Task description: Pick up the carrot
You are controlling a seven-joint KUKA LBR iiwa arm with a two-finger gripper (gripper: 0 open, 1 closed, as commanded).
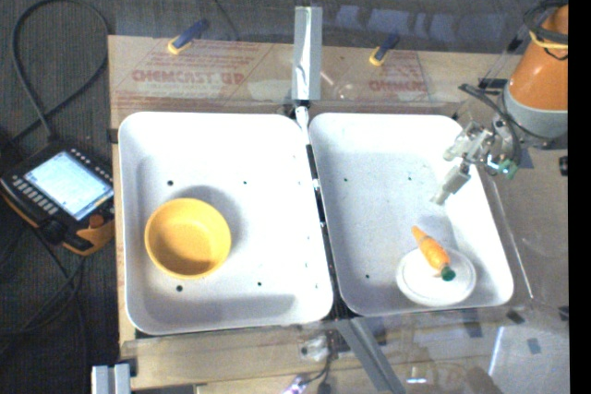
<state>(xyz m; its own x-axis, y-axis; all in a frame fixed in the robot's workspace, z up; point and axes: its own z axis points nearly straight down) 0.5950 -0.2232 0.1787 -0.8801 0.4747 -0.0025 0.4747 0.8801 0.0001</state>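
Left bin: shallow white plastic, smooth, rounded corners, a few dark specks on the floor. A yellow bowl is sitting near its front-left corner, round, glossy, open side up, nothing in it. Not part of this job.

A metal post is standing at the back edge of the bench, right where the two bins meet.

Right bin: same white tray. Near its front-right corner a small white plate is lying flat, round, thin-rimmed. The carrot is resting on it, small, orange, tapered, probably a plastic toy, with a green stub at one end. Its long axis is running diagonally: pointed tip aiming toward the bin's centre and overhanging the plate's back-left rim, green end pointing at the front-right corner.

The gripper is hanging over the right side of that bin, near its right wall, fingers slanting down and left. Nothing is sitting between them; whether they are spread or closed I cannot tell from here.

Key relation: the carrot is lying toward the front edge from the gripper, a touch left, near but clearly apart. I judge the next move is a short travel frontward and down, with the fingers turned to close across the carrot's narrow width.
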